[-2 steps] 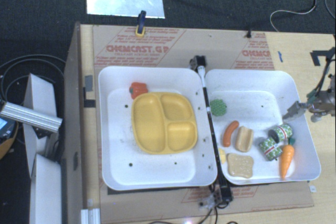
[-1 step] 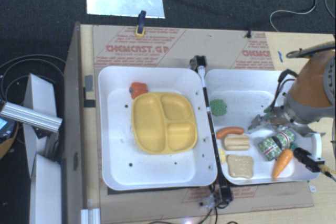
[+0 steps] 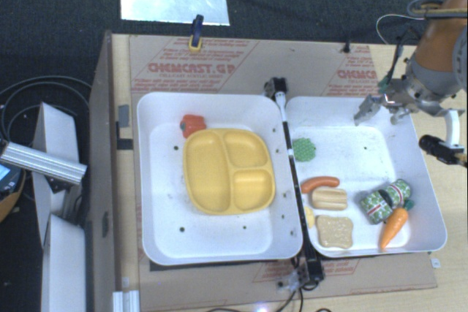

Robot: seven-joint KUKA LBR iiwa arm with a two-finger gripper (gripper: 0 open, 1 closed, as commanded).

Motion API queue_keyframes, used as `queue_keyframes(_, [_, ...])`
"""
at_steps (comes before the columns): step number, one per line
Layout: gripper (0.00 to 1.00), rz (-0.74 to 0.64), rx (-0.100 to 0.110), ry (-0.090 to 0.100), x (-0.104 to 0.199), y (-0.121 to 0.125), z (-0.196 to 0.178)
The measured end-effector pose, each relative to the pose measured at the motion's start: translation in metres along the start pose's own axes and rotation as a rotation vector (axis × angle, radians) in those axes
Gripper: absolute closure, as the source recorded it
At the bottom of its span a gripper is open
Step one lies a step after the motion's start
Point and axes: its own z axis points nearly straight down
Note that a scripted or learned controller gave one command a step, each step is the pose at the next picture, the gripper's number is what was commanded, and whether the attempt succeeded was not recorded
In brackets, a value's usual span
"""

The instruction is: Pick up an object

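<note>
My gripper (image 3: pixel 381 113) hangs over the far edge of the right bin (image 3: pixel 365 139), fingers spread apart with nothing between them. Well in front of it lie the bin's toy foods: a green leafy piece (image 3: pixel 303 150), a red sausage (image 3: pixel 319 183), a hot-dog bun (image 3: pixel 329 199), a slice of toast (image 3: pixel 335 231), a green patterned can (image 3: pixel 385 201) on its side and an orange carrot (image 3: pixel 393 227). The nearest of them, the green piece, sits to the gripper's lower left, apart from it.
The left bin (image 3: pixel 164 157) holds a yellow divided plate (image 3: pixel 228 170) and a small red-orange piece (image 3: pixel 192 125) at its far left corner. A black clamp (image 3: pixel 276 88) sits where the bins meet. The arm (image 3: pixel 442 47) comes in at the right edge.
</note>
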Motion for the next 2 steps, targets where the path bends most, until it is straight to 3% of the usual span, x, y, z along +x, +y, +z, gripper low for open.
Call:
queue_keyframes(1, [0.00, 0.003, 0.007, 0.003, 0.045, -0.067, 0.032])
queue_keyframes(2, [0.00, 0.001, 0.006, 0.002, 0.107, -0.087, 0.074])
